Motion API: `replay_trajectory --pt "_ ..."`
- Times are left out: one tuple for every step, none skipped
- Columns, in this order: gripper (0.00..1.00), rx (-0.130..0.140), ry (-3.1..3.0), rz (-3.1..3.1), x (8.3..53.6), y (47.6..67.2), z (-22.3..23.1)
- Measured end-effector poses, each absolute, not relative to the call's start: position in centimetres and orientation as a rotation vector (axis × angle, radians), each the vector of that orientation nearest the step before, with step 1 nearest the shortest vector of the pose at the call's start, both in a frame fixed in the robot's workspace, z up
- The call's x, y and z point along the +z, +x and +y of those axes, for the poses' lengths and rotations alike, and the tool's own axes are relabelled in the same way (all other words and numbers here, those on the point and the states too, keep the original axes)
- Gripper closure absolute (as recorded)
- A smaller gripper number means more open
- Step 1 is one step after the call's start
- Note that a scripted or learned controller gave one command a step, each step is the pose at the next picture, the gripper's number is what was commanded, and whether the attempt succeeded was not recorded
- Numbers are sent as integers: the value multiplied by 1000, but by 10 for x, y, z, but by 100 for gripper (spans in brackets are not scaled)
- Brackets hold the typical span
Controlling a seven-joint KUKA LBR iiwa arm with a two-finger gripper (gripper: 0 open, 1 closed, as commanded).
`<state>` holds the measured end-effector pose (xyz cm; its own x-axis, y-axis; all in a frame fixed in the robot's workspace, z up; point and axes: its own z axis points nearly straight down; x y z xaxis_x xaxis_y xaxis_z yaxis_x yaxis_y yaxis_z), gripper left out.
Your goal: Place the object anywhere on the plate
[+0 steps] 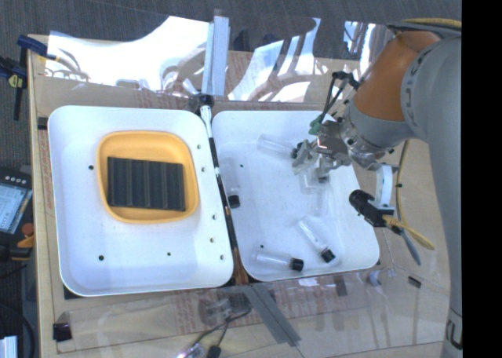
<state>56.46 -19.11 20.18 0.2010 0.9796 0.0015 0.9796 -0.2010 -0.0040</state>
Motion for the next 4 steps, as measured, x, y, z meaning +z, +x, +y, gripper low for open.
replay_trajectory --pt "0 2 -2431 -1983 202 565 -191" --pt "0 3 -2222 -2215 214 529 -171" --pt "0 3 -1813 -2560 212 523 -153" --pt "100 5 -1809 -2562 222 523 -154"
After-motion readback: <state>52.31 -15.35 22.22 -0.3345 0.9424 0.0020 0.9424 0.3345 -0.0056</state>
